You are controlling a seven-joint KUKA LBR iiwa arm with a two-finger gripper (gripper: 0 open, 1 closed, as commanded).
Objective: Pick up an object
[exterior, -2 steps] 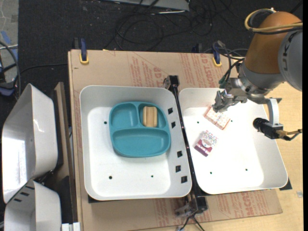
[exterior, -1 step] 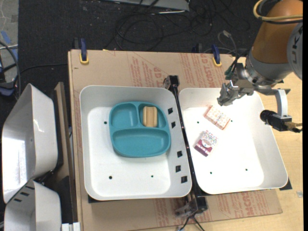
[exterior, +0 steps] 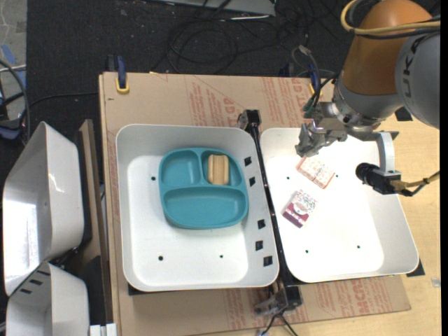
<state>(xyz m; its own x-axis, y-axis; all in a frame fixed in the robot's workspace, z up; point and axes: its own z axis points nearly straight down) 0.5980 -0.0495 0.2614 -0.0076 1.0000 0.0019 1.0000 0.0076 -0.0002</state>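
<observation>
While the claw (exterior: pixel 309 143), grip state unclear, hovers, the pink packet (exterior: pixel 316 171) lies just below it.

Smooth glossy white plastic bins (exterior: pixel 140 187), matt teal plastic divided tray (exterior: pixel 203 191) holding a pale wooden-looking block (exterior: pixel 218 169), two shiny printed wrappers (exterior: pixel 315 171), bare cardboard-brown bench board (exterior: pixel 189 96), glossy orange arm band (exterior: pixel 385 44)

A single fixed camera hangs above the counter (exterior: pixel 182 100) and looks down at a slant, far enough back to take in both bins, left (exterior: pixel 133 187) and right (exterior: pixel 364 222), whole, with dark floor and cables beyond the far edge. The arm (exterior: pixel 385 54) enters from the view's right, near the lens.
</observation>
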